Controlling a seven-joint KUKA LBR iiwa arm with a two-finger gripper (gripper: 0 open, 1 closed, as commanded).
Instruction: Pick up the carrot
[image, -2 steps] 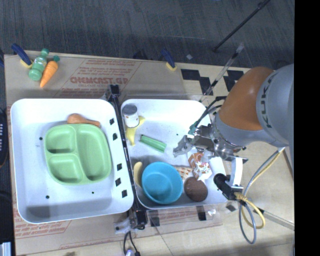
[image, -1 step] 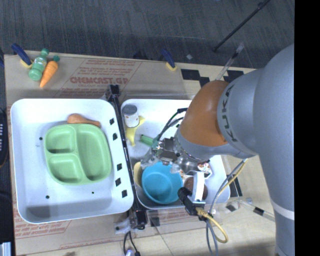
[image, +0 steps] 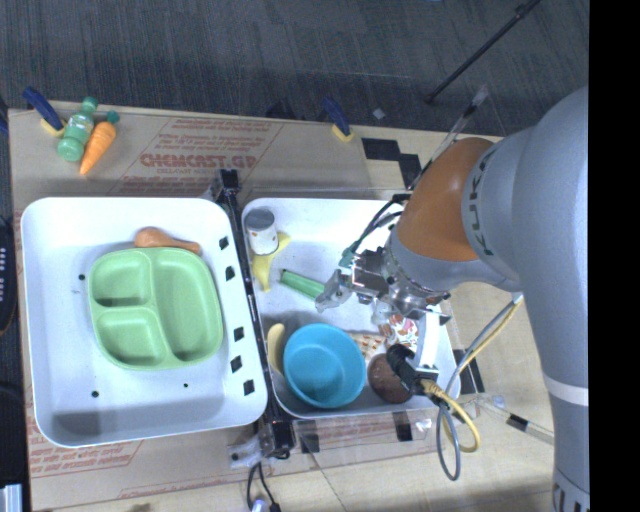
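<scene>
Bench: brown board (image: 300, 135) carried two white bins side by side; dark floor beyond the far edge
Left bin (image: 40, 330): held a green divided plate (image: 155, 305), with an orange-brown piece (image: 165, 239) touching the plate's far rim
Right bin (image: 320, 215): held a blue bowl (image: 323, 365) at the near side, a small can (image: 262, 232) at the far-left corner, a yellow piece (image: 263, 270) just beside the can, a green stick (image: 300, 283), and a dark brown round item (image: 385, 378) beside the bowl
Carrot (image: 97, 147): lay on the board outside both bins, beyond the left bin's far-left corner, touching a green toy (image: 74, 138)
Arm (image: 500, 230): reached in over the right bin, well apart from the carrot
Gripper (image: 375, 285): hung low over the right bin near the green stick; whether it was released or clenched could not be told
</scene>
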